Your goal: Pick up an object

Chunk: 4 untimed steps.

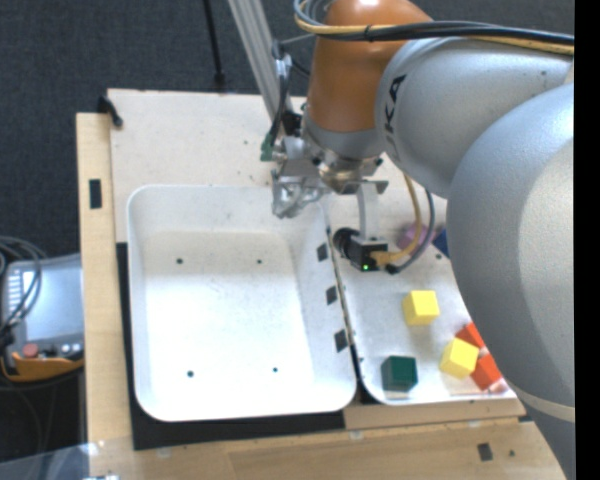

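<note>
Nothing is seen held between the fingers of the gripper (pixel 292 200), which hangs over the far right corner of the left bin (pixel 145 268); whether it is wide or narrow cannot be told. The pick is judged not yet done, and every step is left: an approach, a grasp and a lift. Candidate objects are all found in the right bin (pixel 372 308). Counted there are two yellow blocks (pixel 421 307), one green block (pixel 400 373) and one orange block (pixel 487 370), part hidden by the arm (pixel 500 168).
</note>
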Each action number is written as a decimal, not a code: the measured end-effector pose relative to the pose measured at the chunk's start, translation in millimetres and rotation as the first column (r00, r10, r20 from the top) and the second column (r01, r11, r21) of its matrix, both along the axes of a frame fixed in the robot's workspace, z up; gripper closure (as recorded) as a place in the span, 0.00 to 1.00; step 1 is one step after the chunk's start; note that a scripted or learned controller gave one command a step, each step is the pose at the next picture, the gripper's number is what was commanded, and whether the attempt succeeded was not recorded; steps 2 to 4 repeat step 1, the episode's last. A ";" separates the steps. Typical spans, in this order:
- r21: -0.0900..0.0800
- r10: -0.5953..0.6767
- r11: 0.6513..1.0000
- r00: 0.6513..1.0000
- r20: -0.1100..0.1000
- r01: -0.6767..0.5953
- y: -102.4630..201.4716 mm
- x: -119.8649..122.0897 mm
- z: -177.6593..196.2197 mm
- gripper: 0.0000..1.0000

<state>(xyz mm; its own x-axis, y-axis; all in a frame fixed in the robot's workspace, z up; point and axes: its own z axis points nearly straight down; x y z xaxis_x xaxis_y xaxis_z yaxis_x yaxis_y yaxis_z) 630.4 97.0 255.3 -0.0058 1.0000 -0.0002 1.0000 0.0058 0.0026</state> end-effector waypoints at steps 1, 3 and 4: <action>-0.003 -0.002 1.000 1.000 -0.002 0.002 -2.9 -0.8 0.2 0.00; -0.003 -0.002 1.000 1.000 -0.002 0.002 -2.9 -0.8 0.2 0.00; -0.003 -0.002 1.000 1.000 -0.002 0.002 -2.9 -0.8 0.2 0.00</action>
